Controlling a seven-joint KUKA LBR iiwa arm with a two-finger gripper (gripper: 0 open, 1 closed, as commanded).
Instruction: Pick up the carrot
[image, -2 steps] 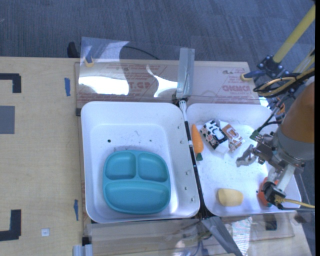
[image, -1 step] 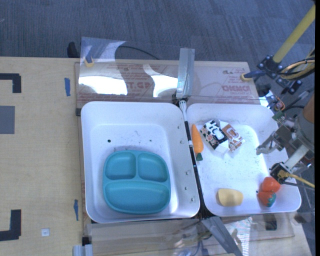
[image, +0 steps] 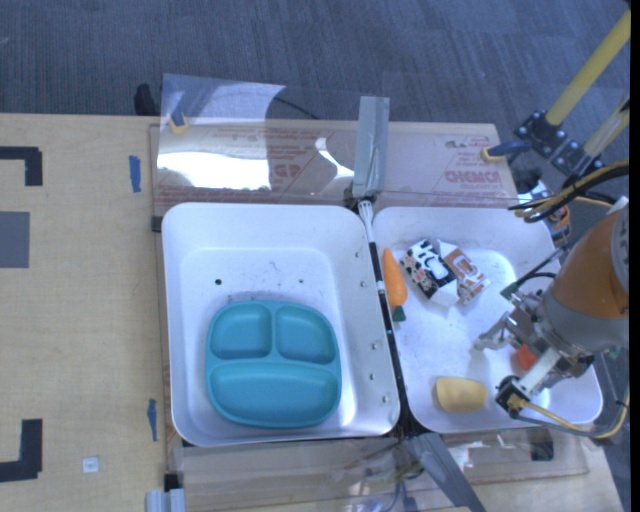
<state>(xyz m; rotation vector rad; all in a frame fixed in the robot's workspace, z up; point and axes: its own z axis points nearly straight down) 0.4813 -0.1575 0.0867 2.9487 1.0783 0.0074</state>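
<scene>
Carrot (image: 394, 277) lies along the right bin's (image: 570, 405) left wall, beside a small carton (image: 428, 267). The gripper (image: 520, 350) hangs well apart over the bin's right side; its state I cannot tell. Approach seems unstarted; next, travel left and descend over it.

My one camera is fixed above the bench (image: 70, 300) and looks down on it at a slant, from middling height. The left bin (image: 190, 240) and right bin (image: 480, 240) lie side by side across the middle of its view. My arm (image: 590, 290) enters from the right edge. Grey floor (image: 300, 40) lies beyond the bench's far edge.
</scene>
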